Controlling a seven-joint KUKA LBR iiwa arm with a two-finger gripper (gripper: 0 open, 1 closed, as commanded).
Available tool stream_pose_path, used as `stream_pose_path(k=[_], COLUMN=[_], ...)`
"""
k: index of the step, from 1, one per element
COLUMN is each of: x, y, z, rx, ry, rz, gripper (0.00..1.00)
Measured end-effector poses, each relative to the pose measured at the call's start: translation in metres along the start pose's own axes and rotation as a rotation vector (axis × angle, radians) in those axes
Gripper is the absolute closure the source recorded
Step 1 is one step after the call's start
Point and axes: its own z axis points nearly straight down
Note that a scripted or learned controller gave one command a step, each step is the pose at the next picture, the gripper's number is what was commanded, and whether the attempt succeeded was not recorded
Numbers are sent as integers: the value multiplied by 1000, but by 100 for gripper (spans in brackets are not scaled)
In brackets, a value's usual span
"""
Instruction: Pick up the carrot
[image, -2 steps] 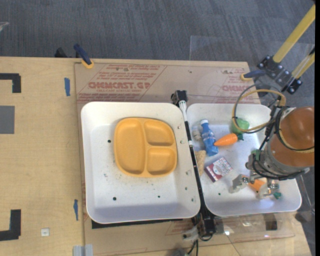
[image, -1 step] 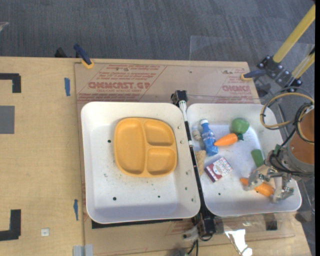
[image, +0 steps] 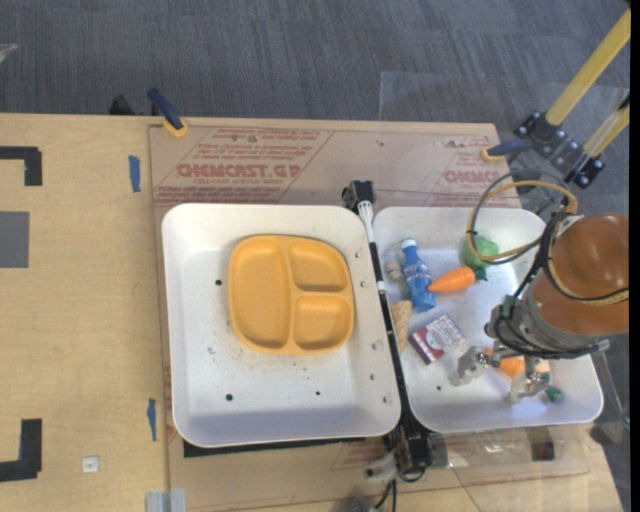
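Note:
The carrot is orange with a green leafy top. It lies in the right bin, towards the bin's far side, pointing left. My gripper hangs below the orange-banded wrist near the bin's front right, well apart from the carrot and nearer the camera. Its two metal fingers are spread apart, so it is open. A small orange bit sits between them on the bin floor, and I cannot tell what it is.
A blue bottle lies left of the carrot. A red-and-white packet lies near the bin's middle, and a small green-blue item sits by the gripper. The left bin holds a yellow divided plate.

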Motion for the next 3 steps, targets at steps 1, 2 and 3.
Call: stream_pose_path(k=[1,2,3], x=[32,53,30], y=[-13,-22,-17], z=[1,2,1], rx=[-3,-4,0], ry=[-7,-6,2], rz=[117,357,387], gripper=[0,0,0])
